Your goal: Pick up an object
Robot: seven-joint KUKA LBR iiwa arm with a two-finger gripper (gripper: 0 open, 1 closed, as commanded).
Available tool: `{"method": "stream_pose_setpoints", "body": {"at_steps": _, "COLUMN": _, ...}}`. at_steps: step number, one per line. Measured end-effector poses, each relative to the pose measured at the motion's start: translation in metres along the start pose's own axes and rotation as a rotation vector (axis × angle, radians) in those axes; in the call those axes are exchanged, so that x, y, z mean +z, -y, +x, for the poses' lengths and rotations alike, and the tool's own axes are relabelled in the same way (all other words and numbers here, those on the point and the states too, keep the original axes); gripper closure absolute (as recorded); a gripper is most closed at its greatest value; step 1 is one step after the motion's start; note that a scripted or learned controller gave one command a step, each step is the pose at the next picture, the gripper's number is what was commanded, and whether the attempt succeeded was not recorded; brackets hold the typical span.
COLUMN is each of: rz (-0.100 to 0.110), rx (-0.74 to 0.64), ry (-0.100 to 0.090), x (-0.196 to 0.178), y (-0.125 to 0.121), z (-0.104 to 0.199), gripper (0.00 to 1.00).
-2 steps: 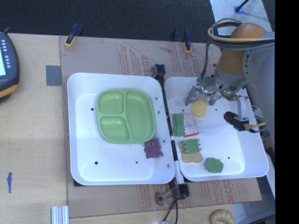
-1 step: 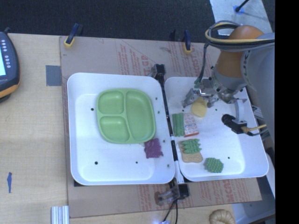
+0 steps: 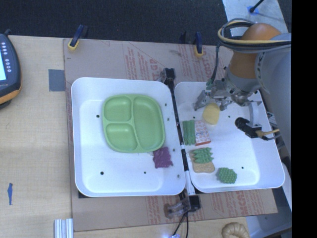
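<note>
Metal two-finger gripper [image 3: 212, 101] over right white bin [image 3: 267, 175], fingers splayed open around top of pale yellow rounded block [image 3: 211, 114] at 6 o'clock. Advice: centre, descend, close squarely.

The hand [image 3: 212, 103] hangs over the right bin [image 3: 267, 170], just above a yellow object [image 3: 211, 115].

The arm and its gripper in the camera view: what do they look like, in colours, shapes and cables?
The arm is thick and rounded, light grey, with a glossy orange band above the wrist. Black and pale cables loop around that band. The gripper is a small, angular assembly of dull grey metal with dark parts, much slimmer than the arm.
</note>
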State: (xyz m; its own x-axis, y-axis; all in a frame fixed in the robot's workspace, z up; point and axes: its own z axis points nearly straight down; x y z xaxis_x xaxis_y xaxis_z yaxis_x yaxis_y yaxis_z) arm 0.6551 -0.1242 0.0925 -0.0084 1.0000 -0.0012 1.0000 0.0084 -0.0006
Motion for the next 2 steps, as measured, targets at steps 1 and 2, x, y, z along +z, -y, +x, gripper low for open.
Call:
{"method": "stream_pose_setpoints", "body": {"at_steps": 1, "rz": 0.000, "rx": 0.000, "ry": 0.000, "x": 0.0000, "y": -0.0017, "z": -0.0015, "gripper": 0.00}}
{"method": "stream_pose_setpoints", "body": {"at_steps": 2, "rz": 0.005, "rx": 0.005, "ry": -0.001, "x": 0.0005, "y": 0.0046, "z": -0.0016, "gripper": 0.00}}
